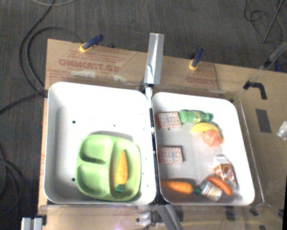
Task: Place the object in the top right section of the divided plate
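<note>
Within the right section of the divided plate, an orange-yellow toy, kind unclear; gripper state impossible to tell.

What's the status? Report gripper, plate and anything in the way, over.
Green divided plate in left bin. Corn cob lying in its long right section. Loose toy food in right bin, carrot nearest the plate.

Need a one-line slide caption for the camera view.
Green divided plate holding a corn cob in left bin; toy food fills right bin.
</note>
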{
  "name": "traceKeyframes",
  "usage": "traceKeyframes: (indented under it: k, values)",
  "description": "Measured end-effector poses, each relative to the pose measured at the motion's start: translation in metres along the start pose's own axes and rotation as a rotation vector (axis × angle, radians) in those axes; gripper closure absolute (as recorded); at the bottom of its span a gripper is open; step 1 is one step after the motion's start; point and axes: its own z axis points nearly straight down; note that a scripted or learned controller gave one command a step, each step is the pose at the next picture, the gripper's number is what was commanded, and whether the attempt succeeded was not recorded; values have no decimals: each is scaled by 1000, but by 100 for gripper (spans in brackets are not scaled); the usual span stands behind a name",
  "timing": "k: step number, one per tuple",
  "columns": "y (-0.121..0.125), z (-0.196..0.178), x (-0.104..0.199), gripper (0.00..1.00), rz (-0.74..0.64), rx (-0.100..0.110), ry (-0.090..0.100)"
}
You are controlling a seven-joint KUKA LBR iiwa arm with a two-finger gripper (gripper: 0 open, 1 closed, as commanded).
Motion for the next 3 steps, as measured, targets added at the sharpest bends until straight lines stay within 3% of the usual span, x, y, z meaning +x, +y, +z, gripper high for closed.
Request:
traceKeyframes:
  k: [1, 2, 3]
  values:
    - [1, 0, 0, 100, -476, -2, 1]
    - [1, 1, 0, 100, -824, -3, 1]
    - [53, 30, -1, 100, -928, -3, 1]
